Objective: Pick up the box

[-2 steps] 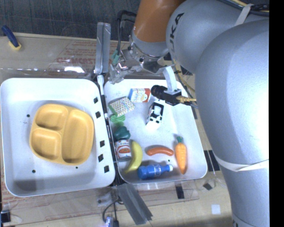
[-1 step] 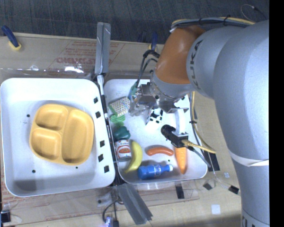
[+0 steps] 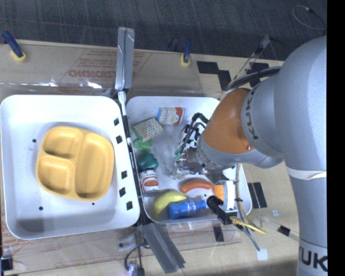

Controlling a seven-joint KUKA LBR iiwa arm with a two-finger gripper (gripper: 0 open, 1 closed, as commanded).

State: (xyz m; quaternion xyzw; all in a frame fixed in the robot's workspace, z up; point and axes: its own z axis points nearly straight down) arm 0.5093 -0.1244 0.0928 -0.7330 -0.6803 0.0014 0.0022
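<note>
On cardboard-covered bench (image 3: pixel 57 62), two white bins (image 3: pixel 11 154)

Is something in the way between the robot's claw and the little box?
Nothing visible blocks it. The box lies at the far end of the right bin, and the gripper hangs just nearer the middle, with bare bin floor between them. The green packet sits off to the side.

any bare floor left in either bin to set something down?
Left white bin: bare rim strip all around the yellow divided plastic tray, widest along the front. Right white bin: crowded; small bare patch at its back right, beside the small printed box.
</note>
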